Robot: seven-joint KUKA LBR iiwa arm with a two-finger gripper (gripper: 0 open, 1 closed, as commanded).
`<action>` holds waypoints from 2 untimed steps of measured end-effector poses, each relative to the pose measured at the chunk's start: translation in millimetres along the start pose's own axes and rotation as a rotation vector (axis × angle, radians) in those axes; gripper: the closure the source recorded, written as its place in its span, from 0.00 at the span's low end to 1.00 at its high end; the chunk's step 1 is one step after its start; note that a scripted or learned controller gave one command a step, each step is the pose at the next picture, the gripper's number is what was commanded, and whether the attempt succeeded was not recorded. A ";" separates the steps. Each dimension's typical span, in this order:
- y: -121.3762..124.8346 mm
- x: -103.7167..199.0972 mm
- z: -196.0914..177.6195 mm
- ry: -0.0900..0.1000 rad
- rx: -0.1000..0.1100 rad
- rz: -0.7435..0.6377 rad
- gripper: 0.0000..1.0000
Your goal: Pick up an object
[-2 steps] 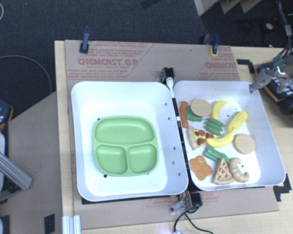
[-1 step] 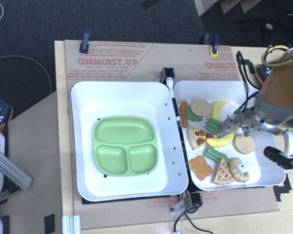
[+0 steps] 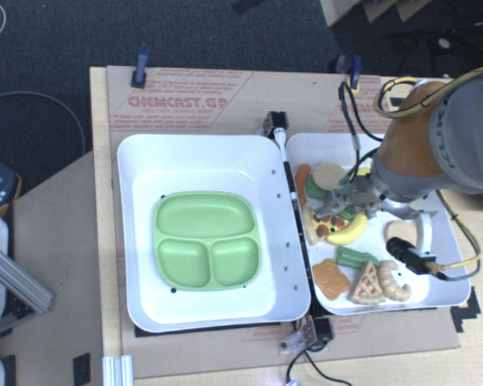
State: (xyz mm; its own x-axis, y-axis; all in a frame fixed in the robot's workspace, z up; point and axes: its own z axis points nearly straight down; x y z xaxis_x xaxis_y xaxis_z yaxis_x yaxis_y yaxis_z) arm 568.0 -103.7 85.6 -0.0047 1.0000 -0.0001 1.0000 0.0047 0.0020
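My gripper (image 3: 343, 206) reaches down into the right bin (image 3: 447, 292) from the right, low among a cluster of toy food at the bin's left side. A yellow banana (image 3: 350, 230) lies just below it. A red-orange piece (image 3: 303, 177), a green piece (image 3: 314, 190) and a pale round piece (image 3: 330, 174) lie just up and left of it. Further toward the front lie a green pepper-like piece (image 3: 354, 256), an orange piece (image 3: 331, 277), a pizza slice (image 3: 366, 285) and a croissant (image 3: 392, 282). The arm's bulk hides the fingers.
The left bin (image 3: 137, 215) holds a green three-compartment plate (image 3: 206, 240). A ridge with black fasteners (image 3: 294, 207) separates the two bins. Blue clamps (image 3: 140, 67) stand at the board's far edge. Cables run along the right bin's right side.
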 end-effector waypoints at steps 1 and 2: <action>-72.4 10.1 -4.0 -0.006 -0.013 0.011 0.00; -69.8 12.3 -14.4 -0.001 -0.013 0.006 1.00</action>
State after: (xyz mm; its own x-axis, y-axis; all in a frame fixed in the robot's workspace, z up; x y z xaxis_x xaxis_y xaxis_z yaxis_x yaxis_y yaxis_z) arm 498.2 -91.7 99.8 0.0016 1.0000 -0.0014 0.9999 -0.0016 0.0152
